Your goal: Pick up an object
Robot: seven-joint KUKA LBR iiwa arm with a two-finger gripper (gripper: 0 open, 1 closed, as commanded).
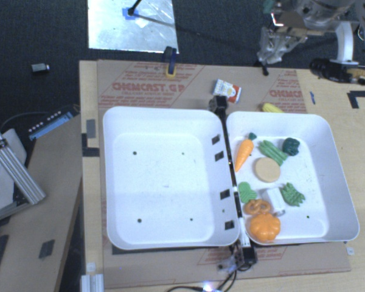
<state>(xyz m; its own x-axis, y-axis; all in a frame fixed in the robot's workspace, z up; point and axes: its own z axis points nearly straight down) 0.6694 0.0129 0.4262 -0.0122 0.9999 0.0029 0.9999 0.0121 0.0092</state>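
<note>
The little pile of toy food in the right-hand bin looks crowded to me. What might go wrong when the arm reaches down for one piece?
The pretzel, orange pumpkin and a white piece sit bunched against the bin's inner wall, so the fingers could hit the wall or nudge a neighbour. The carrot also lies along that wall. The gripper hangs beyond the bins, so it has far to travel.

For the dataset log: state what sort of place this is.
Probably a robotics lab test bench: a robot gripper hangs above two white bins, toy foods such as a carrot fill one, and cardboard lines the bench.
</note>
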